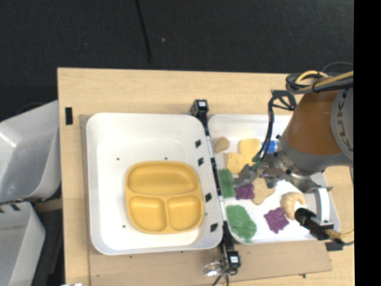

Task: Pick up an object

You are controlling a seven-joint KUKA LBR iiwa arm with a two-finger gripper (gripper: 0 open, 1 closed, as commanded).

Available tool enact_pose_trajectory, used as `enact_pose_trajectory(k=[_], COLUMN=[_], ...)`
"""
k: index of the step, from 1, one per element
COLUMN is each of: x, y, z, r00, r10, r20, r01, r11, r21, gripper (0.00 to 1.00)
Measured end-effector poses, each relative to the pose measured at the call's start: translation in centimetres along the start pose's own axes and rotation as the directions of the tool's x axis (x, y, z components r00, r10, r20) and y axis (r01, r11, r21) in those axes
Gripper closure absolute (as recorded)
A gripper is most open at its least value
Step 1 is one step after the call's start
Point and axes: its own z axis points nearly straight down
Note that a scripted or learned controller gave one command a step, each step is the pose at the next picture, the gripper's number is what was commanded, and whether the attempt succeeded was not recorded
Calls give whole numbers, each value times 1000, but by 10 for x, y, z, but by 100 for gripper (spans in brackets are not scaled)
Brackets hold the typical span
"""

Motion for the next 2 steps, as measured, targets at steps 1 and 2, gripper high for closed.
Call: enact_pose_trajectory(k=[1,2], x=[-28,-51], y=[-4,-6], z=[23,114], r00=[1000,1000], r10=[9,10], r20=[2,1], r01=[-9,-10], r11=[1000,1000], r21=[14,15], gripper=[0,0])
